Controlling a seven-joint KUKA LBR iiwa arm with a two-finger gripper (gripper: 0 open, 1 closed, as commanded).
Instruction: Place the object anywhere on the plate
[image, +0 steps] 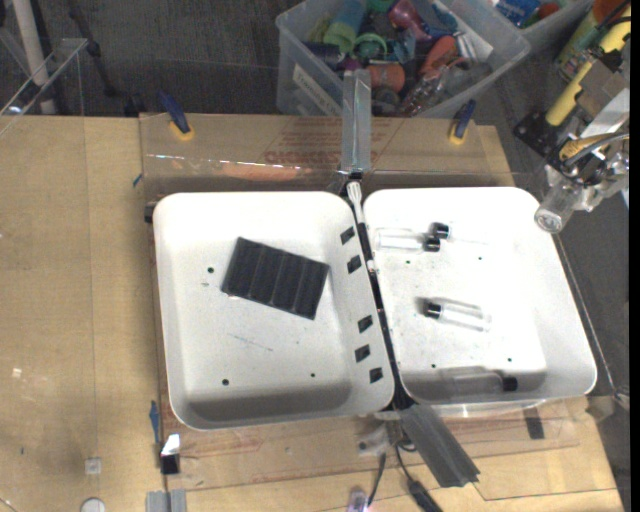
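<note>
The plate (275, 278) is a dark, ridged rectangle lying flat in the left bin (190, 400). In the right bin (560, 340) lie clear tubes with black caps: one near the middle (455, 313), one near the back by the divider (405, 239), and one along the front wall (480, 378). My gripper (583, 180) hangs at the right edge, above the right bin's back right corner and far from the plate. A clear round piece (550, 216) shows just below it; whether it is held is unclear.
A ridge with black tabs (362, 300) divides the two bins. Behind them stands a clear tote of colourful toys (400, 50), with a metal post (355, 125) in front of it. Bare wooden bench (70, 300) spreads to the left.
</note>
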